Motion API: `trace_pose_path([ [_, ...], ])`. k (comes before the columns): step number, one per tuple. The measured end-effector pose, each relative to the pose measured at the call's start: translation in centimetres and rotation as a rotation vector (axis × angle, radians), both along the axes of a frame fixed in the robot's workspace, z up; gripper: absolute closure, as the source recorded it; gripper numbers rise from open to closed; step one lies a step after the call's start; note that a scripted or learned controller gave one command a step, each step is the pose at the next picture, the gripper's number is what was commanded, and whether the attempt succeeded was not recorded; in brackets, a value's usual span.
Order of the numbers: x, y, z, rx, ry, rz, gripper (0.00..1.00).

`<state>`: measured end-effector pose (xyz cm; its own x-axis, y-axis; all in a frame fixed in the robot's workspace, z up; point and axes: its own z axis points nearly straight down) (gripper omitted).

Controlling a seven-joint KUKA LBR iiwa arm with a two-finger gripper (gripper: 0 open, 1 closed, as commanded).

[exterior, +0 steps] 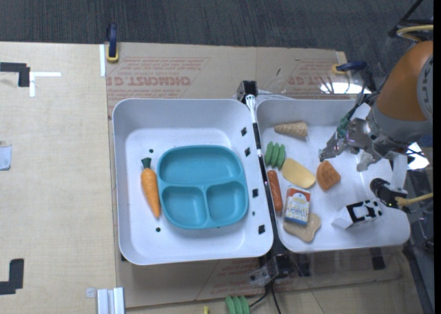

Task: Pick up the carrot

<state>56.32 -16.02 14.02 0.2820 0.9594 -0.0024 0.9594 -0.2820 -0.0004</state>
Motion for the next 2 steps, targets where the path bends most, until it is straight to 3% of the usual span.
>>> trace_pose_path([
  [1,-3.48,6.44,-4.95,0.003,0.004,-0.004,0.00],
  [2,-3.36,6.26,-4.05,0.002,0.003,-0.012,1.00],
])
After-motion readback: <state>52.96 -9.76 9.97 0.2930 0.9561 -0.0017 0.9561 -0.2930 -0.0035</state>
